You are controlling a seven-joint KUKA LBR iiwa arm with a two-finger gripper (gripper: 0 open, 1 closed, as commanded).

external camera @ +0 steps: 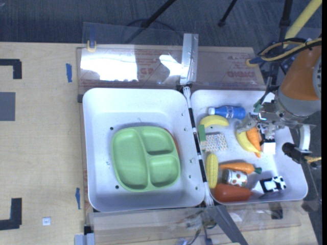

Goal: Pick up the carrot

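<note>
Camera view: claw [257,128] over the right bin [299,188], grip on carrot [254,137] unclear.

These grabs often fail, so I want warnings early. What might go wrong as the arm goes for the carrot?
1. The carrot lies against a banana under the gripper, so the banana may get nudged or grabbed instead.
2. A second carrot lies lower in the crowded right bin, so the target may be ambiguous.

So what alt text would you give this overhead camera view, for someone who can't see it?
A grey robot arm's gripper hangs over a carrot lying on a banana in the right white bin of toy food. The left bin holds a green divided plate.
</note>
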